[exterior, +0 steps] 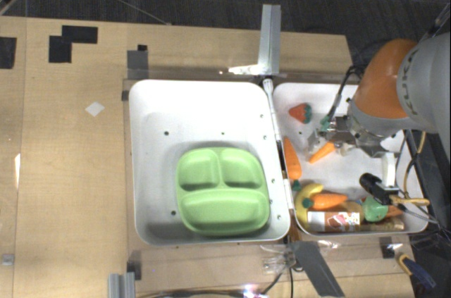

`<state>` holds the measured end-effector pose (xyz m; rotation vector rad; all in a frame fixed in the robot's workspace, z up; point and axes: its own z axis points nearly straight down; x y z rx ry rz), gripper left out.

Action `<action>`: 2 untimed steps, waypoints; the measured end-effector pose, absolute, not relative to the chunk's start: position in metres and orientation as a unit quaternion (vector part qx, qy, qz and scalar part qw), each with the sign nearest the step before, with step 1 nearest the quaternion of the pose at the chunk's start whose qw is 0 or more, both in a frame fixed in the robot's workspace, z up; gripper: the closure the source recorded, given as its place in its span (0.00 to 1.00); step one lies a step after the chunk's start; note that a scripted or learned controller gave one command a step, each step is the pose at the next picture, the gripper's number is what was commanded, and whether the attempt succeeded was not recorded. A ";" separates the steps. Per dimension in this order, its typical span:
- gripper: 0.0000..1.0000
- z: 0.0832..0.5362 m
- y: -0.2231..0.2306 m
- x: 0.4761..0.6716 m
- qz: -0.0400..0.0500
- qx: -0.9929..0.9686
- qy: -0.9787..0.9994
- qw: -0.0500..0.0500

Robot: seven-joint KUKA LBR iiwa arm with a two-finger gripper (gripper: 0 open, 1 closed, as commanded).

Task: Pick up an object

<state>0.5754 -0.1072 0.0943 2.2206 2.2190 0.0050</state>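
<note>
My gripper (318,141) hangs low over the middle of the right bin (352,94), reaching in from the right. A small orange carrot piece (322,153) lies right at its tips, touching or just below them; whether it is gripped is hidden by the wrist. A red strawberry (301,112) sits a little beyond, toward the bin's back left. A long orange carrot (291,160) lies along the bin's left wall.
The right bin's front edge is crowded: a yellow banana (310,191), another carrot (330,201), a labelled packet (337,220) and a green item (377,211). A green divided plate (222,189) lies in the left bin (162,113). A metal post (270,43) stands behind the bins.
</note>
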 end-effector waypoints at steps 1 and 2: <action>1.00 0.103 -0.107 0.577 0.003 0.708 0.707 0.001; 1.00 0.220 -0.043 0.577 0.001 0.714 0.700 0.001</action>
